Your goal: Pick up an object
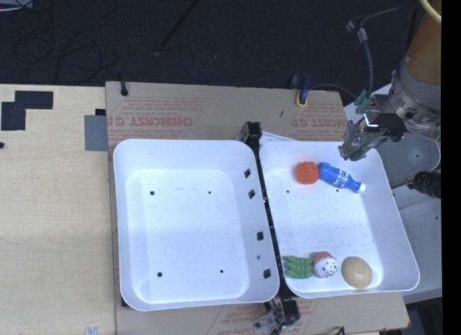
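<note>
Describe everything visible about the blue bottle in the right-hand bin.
The blue bottle is small, looks plastic, and has a white cap end. It lies on its side near the far edge of the right bin, cap end toward the right wall. Its other end sits close beside an orange ball; whether they touch is unclear. The hand is nearby.

Gripper [354,146] sits over the far right corner of the right bin [392,204], holding nothing. Orange ball [306,173] and blue bottle [340,178] lie near each other at the bin's far end, bottle tilted, cap toward the right wall. Near end: green toy [297,266], white spotted ball [325,265], tan egg-shaped object [356,271] in a row. Left bin [126,182] alongside, on cardboard sheet [187,114].
</note>
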Robot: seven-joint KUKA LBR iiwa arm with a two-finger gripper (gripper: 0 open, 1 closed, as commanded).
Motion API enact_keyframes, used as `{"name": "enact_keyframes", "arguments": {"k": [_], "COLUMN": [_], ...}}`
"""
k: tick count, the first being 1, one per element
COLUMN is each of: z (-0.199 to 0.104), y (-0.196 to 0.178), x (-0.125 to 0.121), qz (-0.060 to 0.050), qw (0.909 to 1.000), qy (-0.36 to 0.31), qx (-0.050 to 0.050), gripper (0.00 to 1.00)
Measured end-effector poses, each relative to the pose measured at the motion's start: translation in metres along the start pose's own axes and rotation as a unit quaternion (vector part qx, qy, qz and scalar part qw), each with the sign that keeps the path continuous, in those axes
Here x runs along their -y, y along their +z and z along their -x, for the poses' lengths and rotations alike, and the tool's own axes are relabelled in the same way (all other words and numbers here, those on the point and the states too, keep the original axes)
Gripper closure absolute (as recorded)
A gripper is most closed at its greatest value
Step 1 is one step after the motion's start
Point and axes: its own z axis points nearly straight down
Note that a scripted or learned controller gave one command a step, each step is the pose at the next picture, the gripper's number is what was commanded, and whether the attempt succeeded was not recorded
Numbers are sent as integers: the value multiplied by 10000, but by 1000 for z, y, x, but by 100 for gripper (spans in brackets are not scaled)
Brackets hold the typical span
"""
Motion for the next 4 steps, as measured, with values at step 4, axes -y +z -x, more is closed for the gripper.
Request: {"name": "enact_keyframes", "arguments": {"k": [4], "z": [-62], "y": [91], "x": [23], "qz": [-82], "qw": [10000], "qy": [27], "qx": [4], "gripper": [100]}}
